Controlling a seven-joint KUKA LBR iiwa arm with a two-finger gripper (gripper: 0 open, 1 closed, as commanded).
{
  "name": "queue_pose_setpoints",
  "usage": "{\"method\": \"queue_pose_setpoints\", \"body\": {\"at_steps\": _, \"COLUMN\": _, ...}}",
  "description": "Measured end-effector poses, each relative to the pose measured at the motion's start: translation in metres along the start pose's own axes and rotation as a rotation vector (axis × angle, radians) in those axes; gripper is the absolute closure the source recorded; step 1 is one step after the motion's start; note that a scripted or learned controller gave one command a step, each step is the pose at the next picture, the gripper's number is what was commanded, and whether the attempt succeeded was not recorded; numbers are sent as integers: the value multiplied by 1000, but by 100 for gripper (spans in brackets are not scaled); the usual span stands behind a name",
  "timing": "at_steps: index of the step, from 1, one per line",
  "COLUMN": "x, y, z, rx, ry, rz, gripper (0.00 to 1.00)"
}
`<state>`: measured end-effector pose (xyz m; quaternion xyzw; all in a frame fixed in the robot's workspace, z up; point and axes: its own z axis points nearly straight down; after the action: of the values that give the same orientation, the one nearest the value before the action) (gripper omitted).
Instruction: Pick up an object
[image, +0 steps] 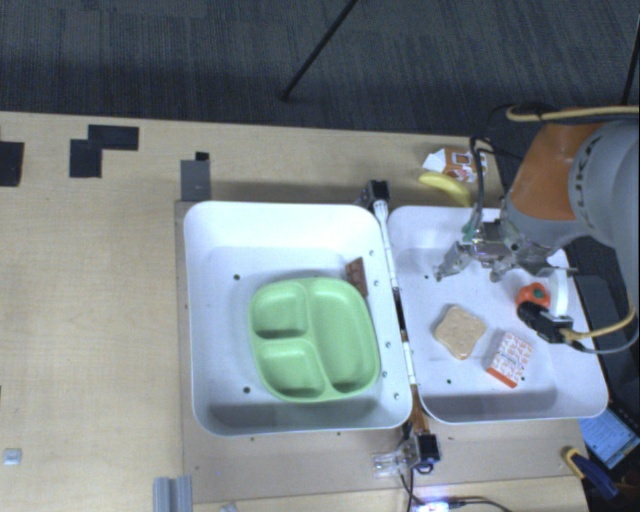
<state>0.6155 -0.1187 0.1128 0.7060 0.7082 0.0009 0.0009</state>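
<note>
Two white bins are set side by side on a wooden bench (90, 330), the left bin (215, 300) divided from the right bin (580, 400) by a thin rail, with black tape patches (100, 150) and a dark carpet (200, 50) seen beyond.

Both bins are plain white: the left bin (215, 300) holds a pale green divided tray (313, 338), with a small brown piece (355, 271) at the tray's 1 o'clock. In the right bin (575, 385) lie a tan, speckled sponge-like block (459, 331), a red-and-white patterned packet (508, 358) at its 4 o'clock, and a small orange-and-green item (534, 294). The bench (90, 330) is light wood.
</note>
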Motion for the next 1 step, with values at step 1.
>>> {"method": "queue_pose_setpoints", "body": {"at_steps": 1, "x": 2, "y": -71, "z": 26, "rx": -3, "ry": -1, "rz": 1, "gripper": 0}}
